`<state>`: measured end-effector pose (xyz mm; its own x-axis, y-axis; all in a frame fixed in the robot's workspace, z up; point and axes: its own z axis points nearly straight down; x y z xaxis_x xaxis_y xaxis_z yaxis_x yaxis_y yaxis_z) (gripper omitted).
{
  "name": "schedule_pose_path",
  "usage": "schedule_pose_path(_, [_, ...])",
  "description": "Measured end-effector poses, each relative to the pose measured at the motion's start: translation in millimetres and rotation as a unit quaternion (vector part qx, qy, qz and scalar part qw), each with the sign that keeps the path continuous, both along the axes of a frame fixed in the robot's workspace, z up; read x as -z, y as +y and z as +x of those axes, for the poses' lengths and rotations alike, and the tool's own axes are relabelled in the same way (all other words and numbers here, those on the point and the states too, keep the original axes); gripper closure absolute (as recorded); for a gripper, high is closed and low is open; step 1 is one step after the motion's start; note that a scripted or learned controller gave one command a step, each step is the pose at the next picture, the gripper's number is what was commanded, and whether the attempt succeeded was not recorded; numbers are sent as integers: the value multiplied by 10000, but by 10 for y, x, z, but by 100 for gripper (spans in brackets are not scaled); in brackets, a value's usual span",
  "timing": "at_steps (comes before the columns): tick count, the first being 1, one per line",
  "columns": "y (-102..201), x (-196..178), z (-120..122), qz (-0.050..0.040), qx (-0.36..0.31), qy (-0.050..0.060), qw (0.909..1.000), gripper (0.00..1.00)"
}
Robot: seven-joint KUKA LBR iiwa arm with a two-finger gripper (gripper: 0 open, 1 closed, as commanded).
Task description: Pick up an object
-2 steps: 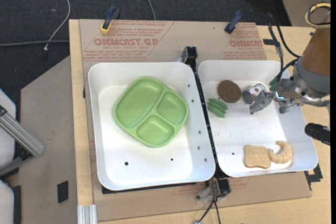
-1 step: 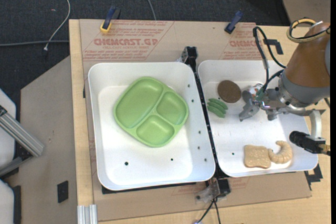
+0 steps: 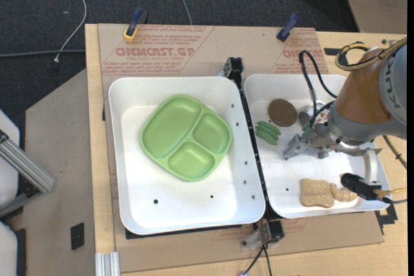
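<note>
nothing has been picked up yet: the gripper is seen low in the right bin, spread wide and empty, near the green object.

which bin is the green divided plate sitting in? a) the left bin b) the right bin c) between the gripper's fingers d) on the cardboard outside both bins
a) the green divided plate lies flat in the left bin, while the arm and its gripper are over the right bin, beside the brown round object and the small green item.
</note>
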<state>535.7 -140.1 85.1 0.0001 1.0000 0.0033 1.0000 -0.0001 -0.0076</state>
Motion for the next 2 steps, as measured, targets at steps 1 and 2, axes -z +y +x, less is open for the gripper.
schedule_pose_path(1, [-5, -149, 18, -8, 7, -39, 10000, 100])
schedule_pose_path(2, [-5, -745, -55, -21, -1, -61, 10000, 100])
